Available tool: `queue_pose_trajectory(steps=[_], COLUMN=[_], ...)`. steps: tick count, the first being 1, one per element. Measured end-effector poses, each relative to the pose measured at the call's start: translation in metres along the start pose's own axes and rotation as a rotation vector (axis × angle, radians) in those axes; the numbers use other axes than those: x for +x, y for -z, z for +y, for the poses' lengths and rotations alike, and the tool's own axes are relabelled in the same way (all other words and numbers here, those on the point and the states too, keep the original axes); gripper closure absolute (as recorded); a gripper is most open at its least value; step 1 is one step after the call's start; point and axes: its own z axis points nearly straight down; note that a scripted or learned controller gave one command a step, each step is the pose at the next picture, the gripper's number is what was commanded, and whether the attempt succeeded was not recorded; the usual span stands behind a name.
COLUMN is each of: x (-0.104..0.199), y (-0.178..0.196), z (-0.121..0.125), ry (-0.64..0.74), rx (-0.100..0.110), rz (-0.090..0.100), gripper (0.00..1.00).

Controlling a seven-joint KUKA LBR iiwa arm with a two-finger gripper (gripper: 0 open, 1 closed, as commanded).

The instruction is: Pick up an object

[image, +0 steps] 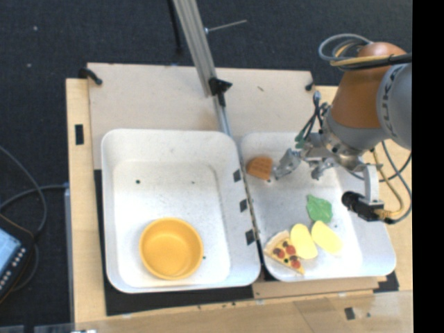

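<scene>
Meanwhile, no writing can be read, and the gripper (301, 166) is seen spread apart over the right bin (361, 259), beside a brown piece (260, 167).

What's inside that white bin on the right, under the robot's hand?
The right bin holds a brown round piece, a green piece, two yellow pieces and a toy pizza slice. The hand and arm cover the bin's far corner.

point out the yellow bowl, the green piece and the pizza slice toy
round yellow plastic bowl (171, 247), camera view, on its inner floor
small flat green piece (320, 208), camera view, on its middle
triangular toy pizza slice (282, 252), camera view, on its topped face
</scene>
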Motion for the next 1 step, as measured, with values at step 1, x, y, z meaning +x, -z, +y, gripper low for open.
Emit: queue_pose_trajectory(steps=[1], x=[0.0001], y=[0.0], z=[0.0], ry=[-0.001], rx=[0.0], rz=[0.0], gripper=[0.0])
